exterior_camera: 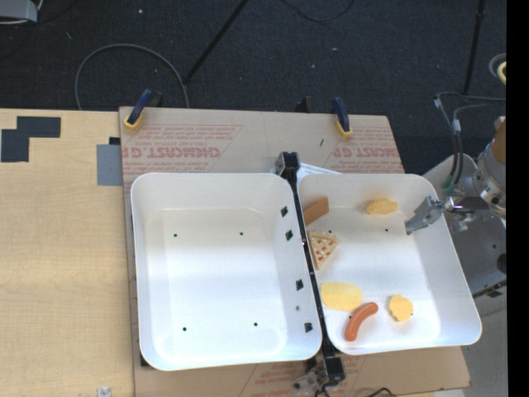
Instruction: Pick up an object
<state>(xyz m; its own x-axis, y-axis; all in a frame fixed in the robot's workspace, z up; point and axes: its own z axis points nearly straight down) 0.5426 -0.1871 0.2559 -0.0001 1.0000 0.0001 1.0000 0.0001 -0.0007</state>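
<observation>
My claw (420, 218) hangs at the right rim of the right bin (450, 246), near its upper right corner, reaching in from the right. It shows as a small grey shape slanting down toward the bin floor, and I cannot tell how it is set. Nothing shows in its grip.

Nearest to me is a small yellow lump (381, 208), lying on the bin floor a little to my left, apart from the claw. Further left, against the divider between the bins, a brown block (315, 210) rests at a tilt, and just below it lies a waffle-patterned wedge (322, 248), also close to the divider. Lower in the same bin sits a flat yellow oval (341, 295). Just beside its lower right edge lies a red sausage (360, 321), slanting, and right of that, near but apart, a small yellow piece (401, 308). All six of these things lie in the right bin, any of them there for picking.

The left bin (145, 246) stands alongside, its white floor marked by a few small dark dots. Both bins sit on a sheet of cardboard (207, 143) with red printing, held at its far edge by two clamps (341, 117) with yellow tips. To the left stretches a light wooden bench top (58, 263).
</observation>
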